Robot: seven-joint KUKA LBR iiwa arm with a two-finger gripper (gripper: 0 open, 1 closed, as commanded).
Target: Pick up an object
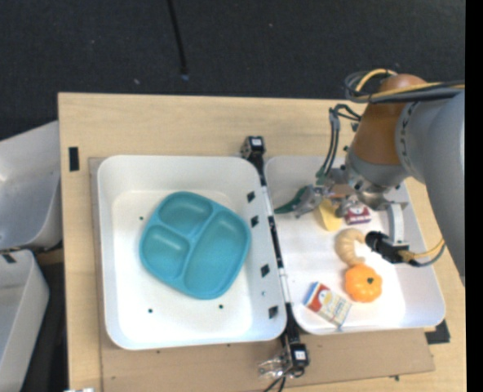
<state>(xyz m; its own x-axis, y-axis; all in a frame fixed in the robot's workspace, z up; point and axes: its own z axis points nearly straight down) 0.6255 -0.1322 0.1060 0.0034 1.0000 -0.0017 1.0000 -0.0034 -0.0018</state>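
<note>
Left white bin (111,300) holds a blue divided plastic plate (194,243). Right white bin (425,300) holds an orange toy pumpkin (363,284), a beige croissant (349,245) and a small carton (327,304); the gripper (333,198) hangs over it.

Two white bins on the bench: the left bin (111,300) and the right bin (421,300). One blue divided plate (194,244) in the left. Over in the right I count one orange pumpkin-shaped toy (363,283), one small red-and-white carton (328,304), one pale bread-like piece (349,244), one yellow block (330,216), one green item (294,203), and one small red-and-white item (357,214).
</note>
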